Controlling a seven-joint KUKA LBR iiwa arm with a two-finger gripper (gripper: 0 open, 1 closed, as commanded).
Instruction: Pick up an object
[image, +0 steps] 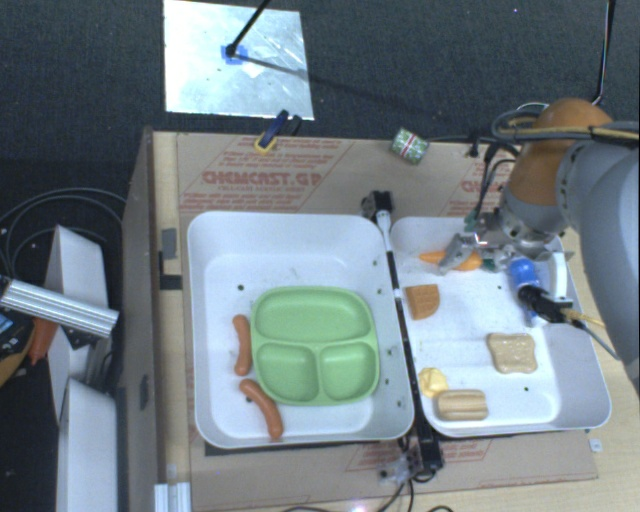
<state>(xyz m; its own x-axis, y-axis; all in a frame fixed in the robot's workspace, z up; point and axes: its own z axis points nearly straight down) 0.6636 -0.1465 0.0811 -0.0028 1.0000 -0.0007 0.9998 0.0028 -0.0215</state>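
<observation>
Two shallow white bins sit side by side on a cardboard-covered worktop (300, 165). The left bin (215, 300) holds a green divided plate (315, 343), with one sausage (241, 345) just beside its left edge and a second sausage (262, 408) near its lower left corner. The right bin (585, 385) holds an orange wedge (422, 300) near the dividing wall, a tan toast-shaped piece (512, 353), a small yellow piece (432, 381) and, touching it below, a bread roll (461, 405). The grey arm (600, 215) reaches in from the right; its jaws (466, 248) are low over the back of the right bin, at an orange carrot-like piece (445, 260). Whether the jaws are wide, narrow or closed on that piece cannot be told. A blue object (522, 272) lies just beside the wrist.
</observation>
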